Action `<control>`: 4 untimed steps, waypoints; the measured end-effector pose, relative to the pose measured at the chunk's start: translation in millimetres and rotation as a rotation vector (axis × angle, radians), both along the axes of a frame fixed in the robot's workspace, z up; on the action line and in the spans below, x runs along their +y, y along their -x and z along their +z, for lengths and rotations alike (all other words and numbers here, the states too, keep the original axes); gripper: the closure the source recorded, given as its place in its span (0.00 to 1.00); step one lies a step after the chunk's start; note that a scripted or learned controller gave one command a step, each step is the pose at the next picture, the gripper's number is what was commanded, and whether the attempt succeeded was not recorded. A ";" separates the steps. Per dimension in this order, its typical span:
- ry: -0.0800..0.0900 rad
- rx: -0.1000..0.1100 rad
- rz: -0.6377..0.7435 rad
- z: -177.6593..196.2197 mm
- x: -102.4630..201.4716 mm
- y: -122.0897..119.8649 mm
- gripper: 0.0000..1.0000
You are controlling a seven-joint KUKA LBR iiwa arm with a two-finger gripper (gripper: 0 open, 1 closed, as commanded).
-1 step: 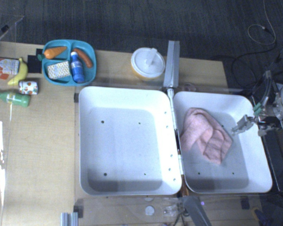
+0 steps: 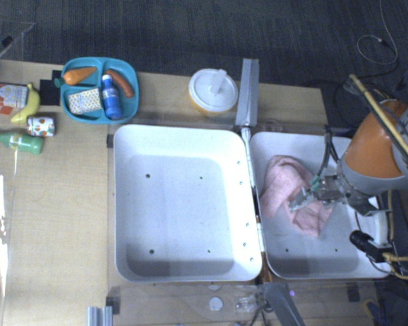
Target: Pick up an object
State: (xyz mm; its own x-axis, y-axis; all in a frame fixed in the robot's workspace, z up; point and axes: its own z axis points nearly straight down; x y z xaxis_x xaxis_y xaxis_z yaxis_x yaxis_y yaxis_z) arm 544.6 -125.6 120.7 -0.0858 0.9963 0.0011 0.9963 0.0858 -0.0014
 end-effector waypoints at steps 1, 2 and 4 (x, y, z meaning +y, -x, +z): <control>0.006 -0.018 0.046 -29.8 22.7 17.4 0.00; 0.005 -0.017 0.069 -31.1 14.4 -54.1 0.00; 0.006 -0.016 0.253 -30.9 28.2 -52.7 0.00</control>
